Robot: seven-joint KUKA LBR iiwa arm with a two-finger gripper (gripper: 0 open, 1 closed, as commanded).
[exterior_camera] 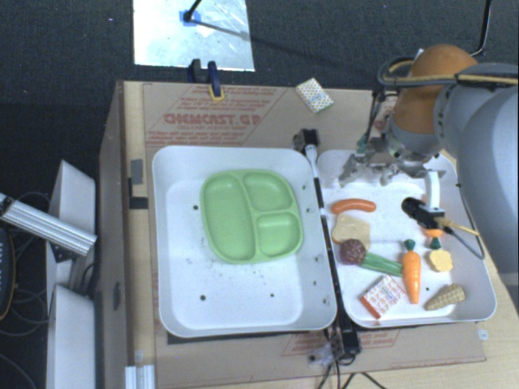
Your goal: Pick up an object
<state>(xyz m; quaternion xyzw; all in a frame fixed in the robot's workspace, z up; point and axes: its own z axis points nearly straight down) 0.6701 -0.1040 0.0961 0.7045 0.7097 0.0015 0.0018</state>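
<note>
My gripper (369,171) hangs over the far end of the right bin (478,275), open with nothing between its fingers. Just in front of it lies an orange sausage (353,206). Nearer along the bin lie a slice of bread (351,230), a dark red round piece (353,251), a green piece (381,262), a carrot (412,275), a red and white packet (382,296), an ice-cream cone (444,297) and a yellow piece (440,260). All rest on the bin floor, apart from the gripper.
The left bin (186,298) holds a green divided plate (250,215). A central divider (323,225) separates the two bins. A small patterned block (314,95) lies on the cardboard behind the bins. The arm's grey body (486,128) overhangs the right bin's far right corner.
</note>
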